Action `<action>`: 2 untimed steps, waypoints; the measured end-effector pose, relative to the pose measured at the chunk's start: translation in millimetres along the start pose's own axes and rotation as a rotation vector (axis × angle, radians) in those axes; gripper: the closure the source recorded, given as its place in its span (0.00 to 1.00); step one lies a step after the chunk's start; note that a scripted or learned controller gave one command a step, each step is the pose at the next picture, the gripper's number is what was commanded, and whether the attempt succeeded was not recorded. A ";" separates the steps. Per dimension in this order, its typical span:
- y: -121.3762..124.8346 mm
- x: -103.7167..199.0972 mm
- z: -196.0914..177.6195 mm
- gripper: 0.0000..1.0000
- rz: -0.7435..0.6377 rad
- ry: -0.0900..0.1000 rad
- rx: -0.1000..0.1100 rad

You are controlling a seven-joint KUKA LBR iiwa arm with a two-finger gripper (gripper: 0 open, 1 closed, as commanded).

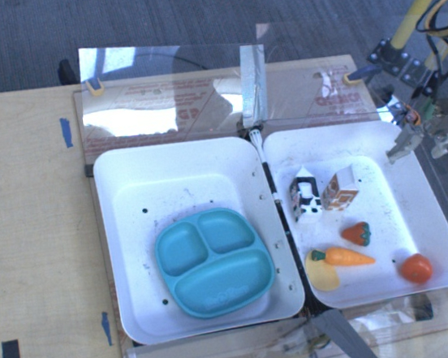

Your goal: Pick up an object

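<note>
You see the left bin [119, 188] holding a blue divided plate [214, 261]. To its right, the right bin [425, 213] holds a toy cow [305, 194], a small house block [341, 190], a carrot [345, 256], a strawberry [356, 234] and a tomato [417, 268]. The gripper [406, 142] sits at that bin's far right rim; you cannot tell its opening.
</note>
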State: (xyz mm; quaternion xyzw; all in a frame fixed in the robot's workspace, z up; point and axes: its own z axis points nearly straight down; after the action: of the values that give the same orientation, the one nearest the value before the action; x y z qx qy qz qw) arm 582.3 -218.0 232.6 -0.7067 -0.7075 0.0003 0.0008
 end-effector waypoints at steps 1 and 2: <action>-29.3 68.1 108.1 0.00 -0.314 0.002 0.003; -64.4 2.0 142.1 0.00 -0.265 0.009 -0.005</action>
State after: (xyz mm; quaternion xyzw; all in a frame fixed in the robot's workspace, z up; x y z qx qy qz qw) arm 517.7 -216.0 90.6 -0.6071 -0.7946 -0.0047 0.0024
